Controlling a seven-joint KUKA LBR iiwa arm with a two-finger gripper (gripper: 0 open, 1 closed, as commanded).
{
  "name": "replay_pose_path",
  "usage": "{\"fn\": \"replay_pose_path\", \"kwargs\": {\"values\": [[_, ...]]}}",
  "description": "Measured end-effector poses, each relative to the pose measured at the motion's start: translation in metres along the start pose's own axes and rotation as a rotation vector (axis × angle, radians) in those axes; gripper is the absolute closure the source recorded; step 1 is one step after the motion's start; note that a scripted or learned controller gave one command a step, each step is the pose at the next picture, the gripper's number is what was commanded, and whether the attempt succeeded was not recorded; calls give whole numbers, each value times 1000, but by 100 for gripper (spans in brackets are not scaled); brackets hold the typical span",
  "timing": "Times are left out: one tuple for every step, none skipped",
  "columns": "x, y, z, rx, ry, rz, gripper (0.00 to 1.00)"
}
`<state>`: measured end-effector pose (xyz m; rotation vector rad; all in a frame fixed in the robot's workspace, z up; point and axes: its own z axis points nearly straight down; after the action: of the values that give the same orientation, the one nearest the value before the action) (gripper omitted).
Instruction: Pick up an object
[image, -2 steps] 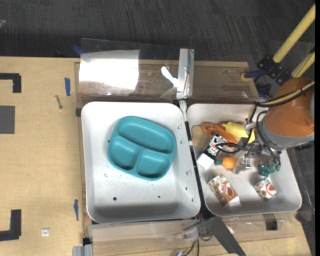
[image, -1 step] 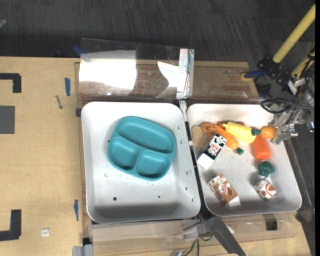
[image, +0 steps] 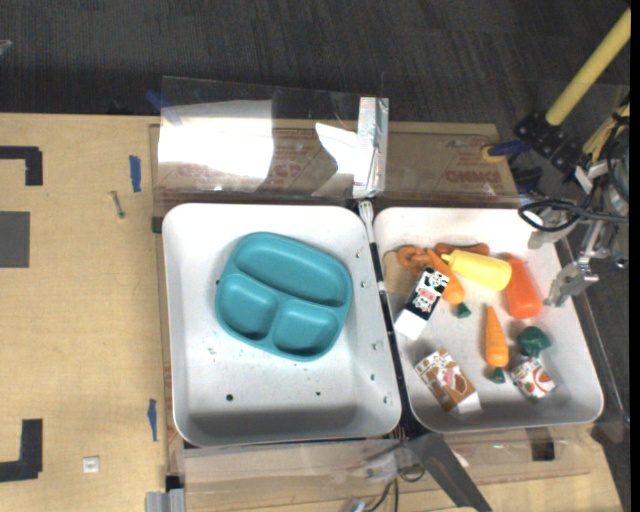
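Nearest me in the right shallow white bin (image: 585, 395) I see a brown-and-white small carton (image: 447, 380) and a small red-and-white can (image: 532, 377), then an orange plastic carrot (image: 495, 338). Farther back lies a yellow plastic squeeze bottle (image: 481, 268). The grey metal end effector (image: 572, 280) hovers at the bin's right rim, grasping nothing; whether it is clenched I cannot tell.

Dark carpeted floor (image: 300, 40) lies beyond the tan wooden bench (image: 70, 300) (blue tape marks).

Bright, even light — glare on the plastic sheet (image: 270, 150); slightly soft.
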<state>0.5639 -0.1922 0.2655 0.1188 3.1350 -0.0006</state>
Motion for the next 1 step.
{"fn": "replay_pose_path", "kwargs": {"values": [[88, 38, 132, -4, 8, -216, 0]]}}
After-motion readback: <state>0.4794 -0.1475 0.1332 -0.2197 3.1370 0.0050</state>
